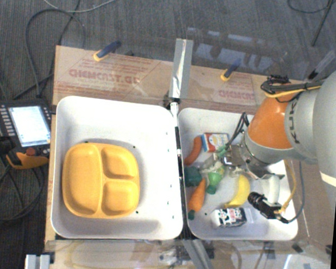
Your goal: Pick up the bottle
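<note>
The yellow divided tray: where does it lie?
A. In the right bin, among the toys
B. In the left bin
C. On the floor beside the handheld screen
B: the yellow divided tray rests on the floor of the left bin, alone.

From my remote seat, the clearest lettering I get is on the cardboard sheet [126, 76] lying under the far side of the bins: faded reddish print that seems to read "CHEMCAST GC", though the letters are washed out and I would not swear to each one. A second patch of the same reddish print sits on the cardboard behind the right bin [237, 95], too faint for me to read. The small carton [214, 142] and the black-and-white pack [231, 216] in the right bin carry printing, but I cannot make out any words.
</note>
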### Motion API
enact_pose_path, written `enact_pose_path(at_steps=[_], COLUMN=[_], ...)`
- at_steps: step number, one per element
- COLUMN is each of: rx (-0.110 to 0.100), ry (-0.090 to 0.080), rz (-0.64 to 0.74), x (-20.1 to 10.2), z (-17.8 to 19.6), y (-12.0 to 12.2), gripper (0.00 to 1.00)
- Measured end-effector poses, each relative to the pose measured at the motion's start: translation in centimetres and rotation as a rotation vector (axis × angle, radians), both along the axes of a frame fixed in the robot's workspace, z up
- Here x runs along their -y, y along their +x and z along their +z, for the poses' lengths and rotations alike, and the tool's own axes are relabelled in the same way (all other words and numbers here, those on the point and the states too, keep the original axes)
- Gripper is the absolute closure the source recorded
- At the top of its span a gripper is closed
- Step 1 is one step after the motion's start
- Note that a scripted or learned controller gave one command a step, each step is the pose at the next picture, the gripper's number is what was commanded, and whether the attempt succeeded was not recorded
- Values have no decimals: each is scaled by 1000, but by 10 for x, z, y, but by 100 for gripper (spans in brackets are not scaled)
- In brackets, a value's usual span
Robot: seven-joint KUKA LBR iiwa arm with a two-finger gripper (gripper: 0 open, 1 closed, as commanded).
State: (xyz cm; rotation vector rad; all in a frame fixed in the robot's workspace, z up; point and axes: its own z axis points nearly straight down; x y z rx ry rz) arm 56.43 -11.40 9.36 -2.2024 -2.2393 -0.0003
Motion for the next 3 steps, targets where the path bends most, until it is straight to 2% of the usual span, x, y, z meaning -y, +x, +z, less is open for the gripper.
enact_pose_path(at_steps=[1, 2, 3], rx=[-1, -3, -3], ry=[0, 0, 0], rz=[0, 50, 50], x=[0, -62, -62], z=[9, 89, 89], y=[0, -6, -6], gripper=[100, 100, 0])
